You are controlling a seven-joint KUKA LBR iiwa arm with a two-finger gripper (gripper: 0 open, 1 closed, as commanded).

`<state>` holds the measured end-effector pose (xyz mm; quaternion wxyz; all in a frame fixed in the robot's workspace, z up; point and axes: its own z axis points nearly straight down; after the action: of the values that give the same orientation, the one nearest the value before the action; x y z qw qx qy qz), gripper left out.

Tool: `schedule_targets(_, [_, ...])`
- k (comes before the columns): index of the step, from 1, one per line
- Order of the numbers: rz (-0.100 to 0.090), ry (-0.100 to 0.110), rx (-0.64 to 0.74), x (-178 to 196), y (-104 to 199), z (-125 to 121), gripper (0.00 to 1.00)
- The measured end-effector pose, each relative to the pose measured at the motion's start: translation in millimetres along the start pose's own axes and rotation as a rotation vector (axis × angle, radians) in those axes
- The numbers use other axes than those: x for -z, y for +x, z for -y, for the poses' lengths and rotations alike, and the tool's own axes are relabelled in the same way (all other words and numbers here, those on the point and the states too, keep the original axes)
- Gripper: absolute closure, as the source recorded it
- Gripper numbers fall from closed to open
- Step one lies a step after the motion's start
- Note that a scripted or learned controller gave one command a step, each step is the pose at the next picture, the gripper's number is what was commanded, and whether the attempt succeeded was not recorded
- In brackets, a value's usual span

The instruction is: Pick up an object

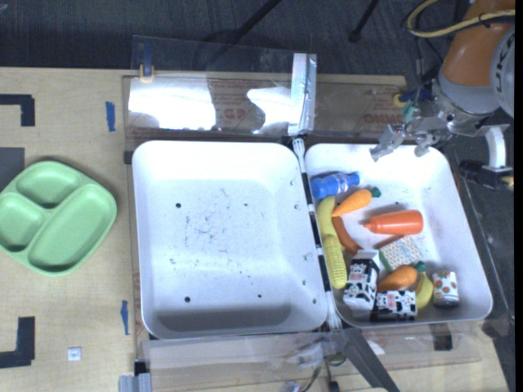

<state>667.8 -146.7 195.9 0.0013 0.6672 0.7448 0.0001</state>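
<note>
Jaws (406, 140) spread over right bin's (467, 219) far rim, glossy plastic carrot (356, 202), ridged corn cob (331, 245) below.

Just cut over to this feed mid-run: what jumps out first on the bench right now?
The heap of toy food crowding the right bin catches the eye first: an orange carrot, a yellow corn cob against the bin's left wall, and a blue bottle at the far end. Next is the bright green divided plate on the bench at far left. The gripper is above the right bin's far edge, apart from the toys.
</note>
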Motion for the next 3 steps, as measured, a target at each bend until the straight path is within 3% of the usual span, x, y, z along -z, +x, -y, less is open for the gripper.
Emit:
schedule_targets(1, [-0.002,0.002,0.125,-11,68,31,0.0])
schedule_targets(2, [-0.002,0.002,0.153,-58,43,53,0.0])
schedule_targets(3, [-0.001,-0.001,0.062,-110,21,39,0.0])
